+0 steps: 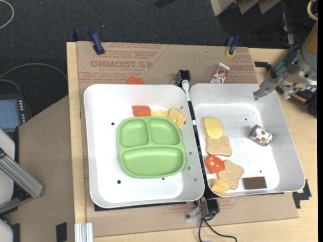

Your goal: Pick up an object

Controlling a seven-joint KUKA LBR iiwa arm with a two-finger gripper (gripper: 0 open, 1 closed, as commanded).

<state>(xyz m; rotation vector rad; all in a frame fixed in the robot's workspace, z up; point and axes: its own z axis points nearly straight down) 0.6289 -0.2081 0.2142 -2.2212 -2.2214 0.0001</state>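
My gripper (273,91) hangs over the far right corner of the right bin (282,155), open, with nothing between its fingers. Below it in that bin lies a small red and white can (260,134) on its side. Along the bin's left side sit a yellow oval piece (213,127), a toast slice (219,146), a red piece with a star (214,164), a second toast slice (231,173) and a yellow corn piece (220,186). A brown bar (255,182) rests near the front edge.
The left bin (98,150) holds a green divided plate (150,146), an orange-red block (141,111) and a yellow waffle-like piece (176,117). A small carton (219,74) and an orange disc (135,80) lie on the board behind the bins. Blue clamps (96,42) grip the board's far edge.
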